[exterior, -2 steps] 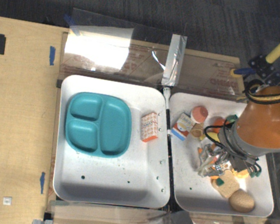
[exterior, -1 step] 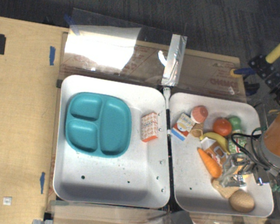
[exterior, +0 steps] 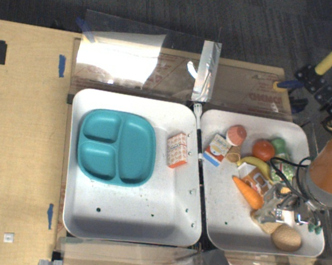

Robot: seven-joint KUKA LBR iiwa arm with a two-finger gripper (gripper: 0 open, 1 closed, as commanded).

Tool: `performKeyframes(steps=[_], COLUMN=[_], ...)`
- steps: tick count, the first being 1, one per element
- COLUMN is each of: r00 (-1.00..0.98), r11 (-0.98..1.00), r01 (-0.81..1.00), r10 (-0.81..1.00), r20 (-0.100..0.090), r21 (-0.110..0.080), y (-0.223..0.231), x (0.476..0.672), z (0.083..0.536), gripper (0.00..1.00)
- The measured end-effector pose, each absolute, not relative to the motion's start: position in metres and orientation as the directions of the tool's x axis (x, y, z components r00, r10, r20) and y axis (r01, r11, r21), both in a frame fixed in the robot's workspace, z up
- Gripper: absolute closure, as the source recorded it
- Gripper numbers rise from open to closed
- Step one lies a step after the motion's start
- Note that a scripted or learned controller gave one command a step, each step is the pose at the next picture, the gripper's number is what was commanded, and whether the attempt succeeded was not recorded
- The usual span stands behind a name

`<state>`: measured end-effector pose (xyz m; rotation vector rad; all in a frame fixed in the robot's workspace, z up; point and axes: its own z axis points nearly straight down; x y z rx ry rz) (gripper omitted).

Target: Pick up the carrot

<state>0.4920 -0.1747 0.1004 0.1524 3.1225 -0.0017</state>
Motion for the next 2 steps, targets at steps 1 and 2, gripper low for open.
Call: performKeyframes(steps=[1, 2], r00=[-1.000, -0.976], r11=[1.000, 0.976], r01=[0.014, 0.220], r10=[0.013, 0.220], r20=[-0.017, -0.003], r21=[-0.003, 0.000], y=[-0.149, -0.194], x=[0.503, 0.512], z=[0.263, 0.221], gripper=[1.00, 1.00])
